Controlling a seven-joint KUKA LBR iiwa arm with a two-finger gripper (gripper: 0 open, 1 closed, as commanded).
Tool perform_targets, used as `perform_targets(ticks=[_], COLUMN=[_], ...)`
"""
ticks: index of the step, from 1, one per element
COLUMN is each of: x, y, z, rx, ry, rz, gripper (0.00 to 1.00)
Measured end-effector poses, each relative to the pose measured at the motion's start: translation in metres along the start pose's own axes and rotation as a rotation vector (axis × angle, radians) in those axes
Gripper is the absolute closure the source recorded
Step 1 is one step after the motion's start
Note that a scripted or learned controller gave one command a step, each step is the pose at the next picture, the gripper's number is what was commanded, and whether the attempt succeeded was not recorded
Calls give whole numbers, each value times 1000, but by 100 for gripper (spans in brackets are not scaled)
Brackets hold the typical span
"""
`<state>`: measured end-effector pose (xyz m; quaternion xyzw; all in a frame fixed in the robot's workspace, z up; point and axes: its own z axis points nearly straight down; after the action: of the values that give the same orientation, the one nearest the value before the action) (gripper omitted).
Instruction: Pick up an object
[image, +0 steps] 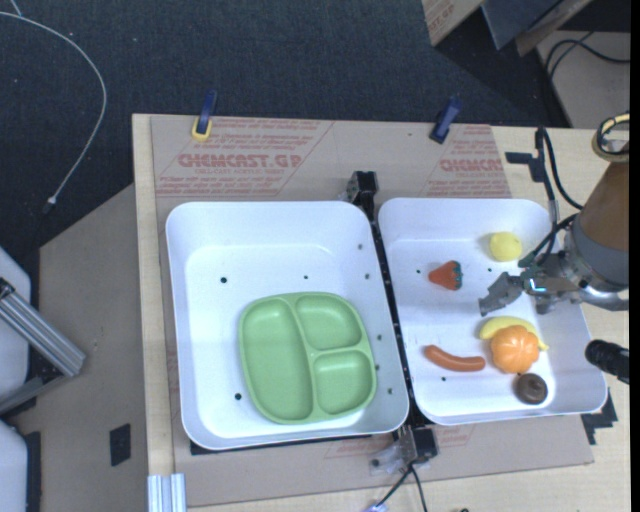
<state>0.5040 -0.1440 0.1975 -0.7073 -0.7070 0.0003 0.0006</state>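
Note:
The right bin (440, 225) holds several toy foods. A yellow lemon (505, 246) lies near its back right, and a red strawberry (446, 275) sits to the lemon's left. Toward the front lie a yellow banana (503, 324), an orange (515, 349), a red sausage (454, 358) and a brown donut (531, 387). My gripper (512, 288) hangs over the right side of this bin, between the lemon and the banana and just above the banana. I see nothing held in it.
The left bin (200, 240) holds a green divided plate (305, 355) toward its front. Black clamps (362, 186) join the bins at the back and front. The arm's grey body (605, 250) covers the right bin's far right edge.

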Motion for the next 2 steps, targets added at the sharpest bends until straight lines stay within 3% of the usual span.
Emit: perform_targets(ticks=[2], x=[4], y=[-8], z=[114], rx=[3], ry=[1], rz=[0], gripper=[0])
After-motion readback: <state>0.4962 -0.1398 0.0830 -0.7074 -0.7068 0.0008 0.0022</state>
